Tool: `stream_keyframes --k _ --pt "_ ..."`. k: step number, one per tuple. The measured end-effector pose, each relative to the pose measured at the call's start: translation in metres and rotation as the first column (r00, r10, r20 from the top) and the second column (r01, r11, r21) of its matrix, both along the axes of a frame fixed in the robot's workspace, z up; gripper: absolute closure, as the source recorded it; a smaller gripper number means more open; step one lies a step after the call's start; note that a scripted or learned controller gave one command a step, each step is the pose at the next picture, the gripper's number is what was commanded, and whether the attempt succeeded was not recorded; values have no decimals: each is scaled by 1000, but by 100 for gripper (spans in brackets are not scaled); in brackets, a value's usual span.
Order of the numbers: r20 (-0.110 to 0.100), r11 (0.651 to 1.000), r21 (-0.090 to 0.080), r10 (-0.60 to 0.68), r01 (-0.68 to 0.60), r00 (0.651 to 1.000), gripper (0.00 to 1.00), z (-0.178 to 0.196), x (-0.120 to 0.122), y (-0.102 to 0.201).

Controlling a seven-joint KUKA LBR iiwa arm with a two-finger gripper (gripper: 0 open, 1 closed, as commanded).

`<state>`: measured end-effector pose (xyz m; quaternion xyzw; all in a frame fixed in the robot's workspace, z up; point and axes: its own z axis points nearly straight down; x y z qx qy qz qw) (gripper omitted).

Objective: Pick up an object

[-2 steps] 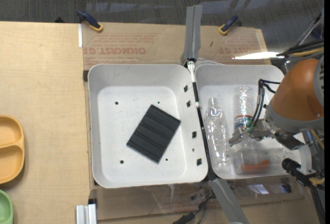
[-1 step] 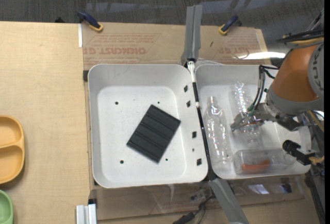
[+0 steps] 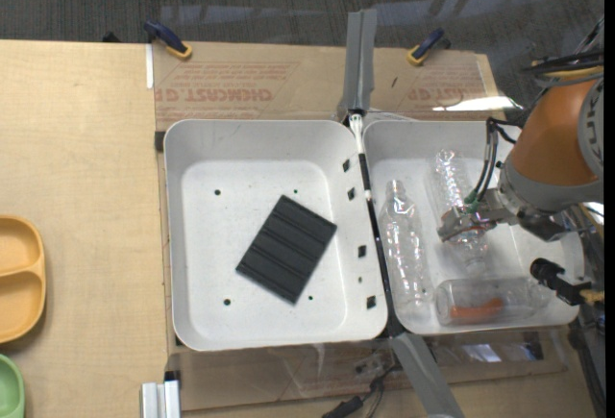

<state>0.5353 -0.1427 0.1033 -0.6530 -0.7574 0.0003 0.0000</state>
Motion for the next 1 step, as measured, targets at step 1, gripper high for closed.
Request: stream_keyframes --k 1 --pt "-21 999 1 52 -52 998 100 86 72 63"
